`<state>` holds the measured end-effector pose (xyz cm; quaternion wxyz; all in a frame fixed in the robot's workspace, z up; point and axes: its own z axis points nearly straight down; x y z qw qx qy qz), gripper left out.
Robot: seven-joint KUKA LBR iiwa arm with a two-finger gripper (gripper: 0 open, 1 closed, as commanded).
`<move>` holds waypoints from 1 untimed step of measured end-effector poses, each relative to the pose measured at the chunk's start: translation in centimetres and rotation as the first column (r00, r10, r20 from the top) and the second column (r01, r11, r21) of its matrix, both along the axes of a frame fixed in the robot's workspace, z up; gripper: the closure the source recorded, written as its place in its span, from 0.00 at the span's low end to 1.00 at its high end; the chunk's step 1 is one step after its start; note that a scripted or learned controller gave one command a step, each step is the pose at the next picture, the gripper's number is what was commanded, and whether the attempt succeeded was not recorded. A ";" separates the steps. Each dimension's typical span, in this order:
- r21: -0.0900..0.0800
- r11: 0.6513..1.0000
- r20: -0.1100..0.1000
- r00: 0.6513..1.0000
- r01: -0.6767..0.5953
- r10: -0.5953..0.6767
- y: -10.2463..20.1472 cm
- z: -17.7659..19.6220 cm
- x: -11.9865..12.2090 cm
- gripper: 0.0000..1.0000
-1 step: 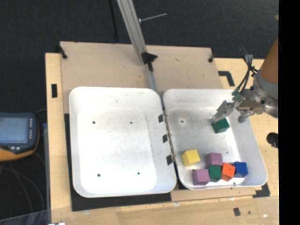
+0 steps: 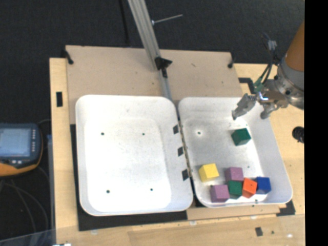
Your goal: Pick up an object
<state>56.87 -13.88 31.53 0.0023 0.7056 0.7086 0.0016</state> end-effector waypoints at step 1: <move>0.002 1.000 -0.007 1.000 -0.001 0.001 5.7 -1.2 -6.3 0.00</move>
